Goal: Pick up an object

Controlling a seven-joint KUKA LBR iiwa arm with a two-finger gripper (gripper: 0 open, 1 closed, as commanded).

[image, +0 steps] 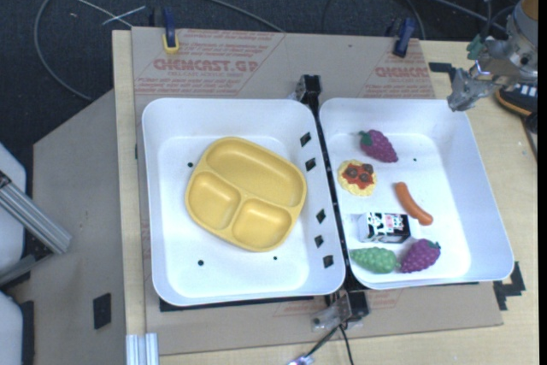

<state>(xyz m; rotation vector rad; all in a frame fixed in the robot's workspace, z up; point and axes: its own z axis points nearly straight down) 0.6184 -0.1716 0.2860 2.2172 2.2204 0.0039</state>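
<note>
The gripper (459, 94) hangs at the top right corner of the right bin (479, 184), just over its rim, with nothing between the fingers; how far they stand open cannot be told from this slant. Every thing worth picking lies inside the right bin, down and to the left of the gripper. Nearest is the purple grapes (378, 146), close to the bin's upper left. Below them sits the pizza toy (357, 176), and to its right the carrot (414, 203), whose long axis runs slantwise from upper left to lower right. Further down lie the milk carton (386, 225), the green grapes (374, 259) and a second purple bunch (420, 255), the last two almost touching along the bin's lower wall. The left bin (162, 184) bears a yellow tray (245, 194), well apart from the gripper. In my judgement the arm must travel inward and descend; the carrot would want the fingers set across its slant.
</note>
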